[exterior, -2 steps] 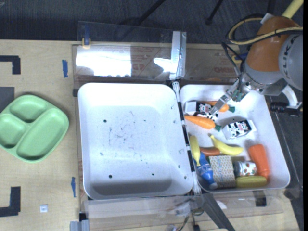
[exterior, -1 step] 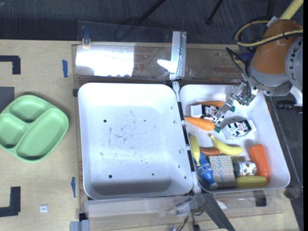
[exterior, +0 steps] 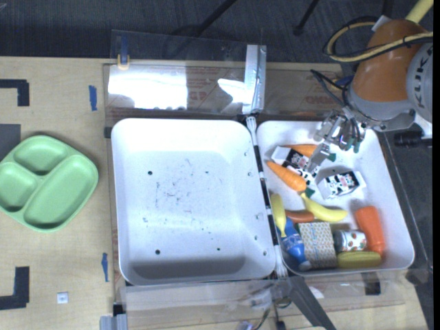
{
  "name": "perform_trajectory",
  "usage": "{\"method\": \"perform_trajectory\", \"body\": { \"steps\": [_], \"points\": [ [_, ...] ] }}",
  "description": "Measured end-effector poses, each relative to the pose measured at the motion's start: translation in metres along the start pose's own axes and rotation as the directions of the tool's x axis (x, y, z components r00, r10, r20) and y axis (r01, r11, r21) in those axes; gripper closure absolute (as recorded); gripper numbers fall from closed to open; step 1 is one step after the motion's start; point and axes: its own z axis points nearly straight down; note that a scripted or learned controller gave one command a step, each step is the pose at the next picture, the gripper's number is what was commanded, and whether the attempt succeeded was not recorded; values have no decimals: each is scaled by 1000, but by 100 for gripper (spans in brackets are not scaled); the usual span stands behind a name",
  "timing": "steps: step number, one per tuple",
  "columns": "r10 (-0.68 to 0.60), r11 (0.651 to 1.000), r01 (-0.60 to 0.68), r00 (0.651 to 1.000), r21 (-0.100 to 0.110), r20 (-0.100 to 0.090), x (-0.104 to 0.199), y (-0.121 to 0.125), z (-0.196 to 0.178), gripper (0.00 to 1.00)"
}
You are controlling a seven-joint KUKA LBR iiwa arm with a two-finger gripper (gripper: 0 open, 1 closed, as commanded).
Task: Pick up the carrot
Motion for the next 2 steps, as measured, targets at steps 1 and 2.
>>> {"method": "perform_trajectory", "body": {
  "steps": [1, 2],
  "points": [
    [-159, 987, 159, 987, 1, -4, 21, -18, -6, 0],
    [-511, 859, 511, 859, -1, 1, -3, -17, 10, 0]
  ]
}}
